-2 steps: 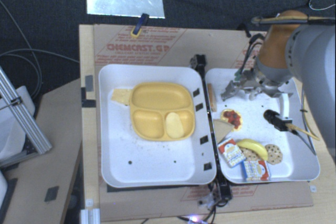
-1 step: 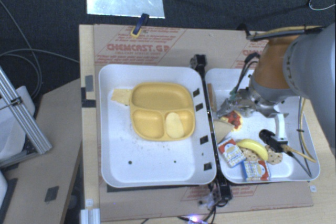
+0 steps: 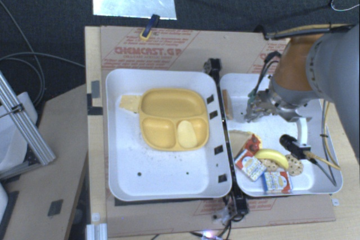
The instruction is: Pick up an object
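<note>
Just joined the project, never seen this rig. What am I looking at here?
This is a single picture from one fixed camera above the bench, looking down at a slant. The grey machine with the orange band on the right is a robot arm. Its grasping end, the pincer, is low over the upper part of the right bin. Its job is to pick up an object.

The left bin holds a yellow divided tray with a pale oval piece in one compartment. At the near end of the right bin lie a banana, a cookie and snack packets. I see nothing held by the pincer, though it is too small to be sure.
</note>
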You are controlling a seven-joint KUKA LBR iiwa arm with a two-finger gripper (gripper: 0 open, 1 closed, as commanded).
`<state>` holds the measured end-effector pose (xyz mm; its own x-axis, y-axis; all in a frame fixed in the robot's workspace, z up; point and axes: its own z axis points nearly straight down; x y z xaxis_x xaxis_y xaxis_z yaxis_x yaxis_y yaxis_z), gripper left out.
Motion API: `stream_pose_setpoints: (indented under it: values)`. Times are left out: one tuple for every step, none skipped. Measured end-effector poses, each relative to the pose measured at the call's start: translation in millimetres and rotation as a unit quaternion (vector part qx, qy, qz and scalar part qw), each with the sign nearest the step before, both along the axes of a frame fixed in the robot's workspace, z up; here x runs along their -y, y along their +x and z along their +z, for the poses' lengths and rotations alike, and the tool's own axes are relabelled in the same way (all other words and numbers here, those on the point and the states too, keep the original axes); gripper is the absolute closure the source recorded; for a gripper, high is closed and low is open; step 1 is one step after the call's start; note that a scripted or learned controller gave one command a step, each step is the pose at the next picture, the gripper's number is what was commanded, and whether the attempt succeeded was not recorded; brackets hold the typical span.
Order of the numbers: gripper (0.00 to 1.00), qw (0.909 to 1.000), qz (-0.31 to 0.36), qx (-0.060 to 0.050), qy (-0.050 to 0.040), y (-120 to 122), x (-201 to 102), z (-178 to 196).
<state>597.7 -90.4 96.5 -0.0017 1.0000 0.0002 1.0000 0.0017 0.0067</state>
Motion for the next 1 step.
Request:
stream_pose_setpoints:
  values:
    - [0.0, 1.0, 0.0, 0.0, -0.0001, -0.2, -0.1, -0.5]
